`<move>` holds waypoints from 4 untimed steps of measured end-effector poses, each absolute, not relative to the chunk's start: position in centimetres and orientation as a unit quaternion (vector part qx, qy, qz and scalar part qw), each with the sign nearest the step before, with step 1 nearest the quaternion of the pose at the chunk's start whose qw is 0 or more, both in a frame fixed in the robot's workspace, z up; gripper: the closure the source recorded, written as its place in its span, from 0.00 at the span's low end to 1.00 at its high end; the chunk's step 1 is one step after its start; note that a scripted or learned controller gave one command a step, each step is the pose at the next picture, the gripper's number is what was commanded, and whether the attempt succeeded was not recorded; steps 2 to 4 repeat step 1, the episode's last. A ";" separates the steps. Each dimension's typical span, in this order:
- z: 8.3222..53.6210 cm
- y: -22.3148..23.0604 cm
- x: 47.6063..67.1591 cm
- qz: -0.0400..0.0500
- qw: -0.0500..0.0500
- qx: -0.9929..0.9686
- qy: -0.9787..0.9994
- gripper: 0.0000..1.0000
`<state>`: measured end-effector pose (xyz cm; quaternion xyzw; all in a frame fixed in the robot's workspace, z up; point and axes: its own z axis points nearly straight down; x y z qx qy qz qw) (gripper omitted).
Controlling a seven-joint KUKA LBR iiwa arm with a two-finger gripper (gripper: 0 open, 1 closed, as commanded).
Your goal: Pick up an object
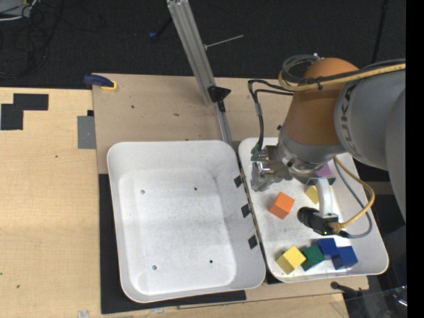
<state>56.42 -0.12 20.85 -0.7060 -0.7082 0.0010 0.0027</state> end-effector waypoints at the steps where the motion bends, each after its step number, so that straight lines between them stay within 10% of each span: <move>1: 20.5 5.1 54.8 0.001 0.003 -0.705 -0.709 1.00; 4: 20.5 5.1 54.8 0.001 0.003 -0.705 -0.709 1.00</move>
